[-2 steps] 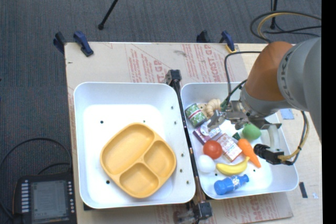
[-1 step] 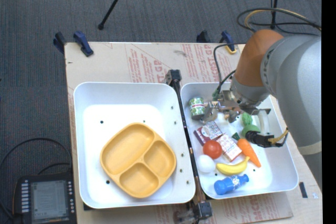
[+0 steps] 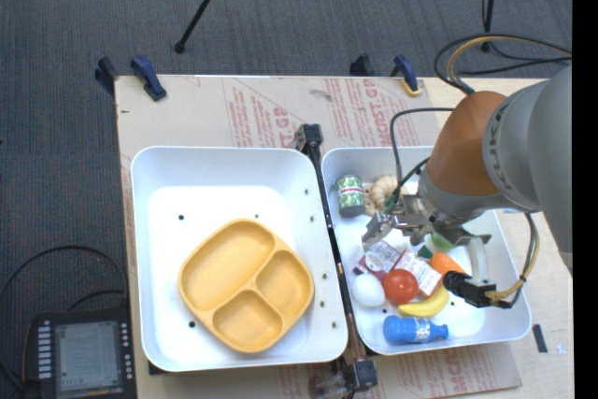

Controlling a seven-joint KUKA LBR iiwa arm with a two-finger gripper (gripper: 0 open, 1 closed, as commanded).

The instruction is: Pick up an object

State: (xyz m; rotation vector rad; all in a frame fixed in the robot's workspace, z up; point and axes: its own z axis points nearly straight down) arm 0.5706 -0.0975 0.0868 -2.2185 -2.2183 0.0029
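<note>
We see the gripper [image 3: 400, 227] low inside the right bin [image 3: 512, 290], just above the pile of toys. We cannot tell how its grip stands, because the grey arm [image 3: 523, 154] with the orange band [image 3: 467, 149] covers most of it from above.

Right under the gripper lies a white packet with red print [image 3: 397, 259]. A red tomato [image 3: 401, 285] sits just below the packet and touches it. A white egg [image 3: 368, 292] rests beside the tomato, on its left. A yellow banana [image 3: 425, 303] curves under the tomato. A blue bottle [image 3: 411, 330] lies on its side near the front wall of the bin. An orange carrot [image 3: 447, 263] pokes out to the right of the packet. A small green can [image 3: 350, 192] stands near the back left corner. A pale lumpy thing [image 3: 381, 193] sits just beside the can, close to the gripper. A black cable [image 3: 472, 290] from the arm hangs over the carrot side of the pile.

The left bin [image 3: 159, 173] holds a yellow plate with three parts [image 3: 245, 285]. It lies flat near the middle.

Both bins rest on a brown board [image 3: 234, 107] with blue clamps [image 3: 147, 75] on its back edge.
</note>
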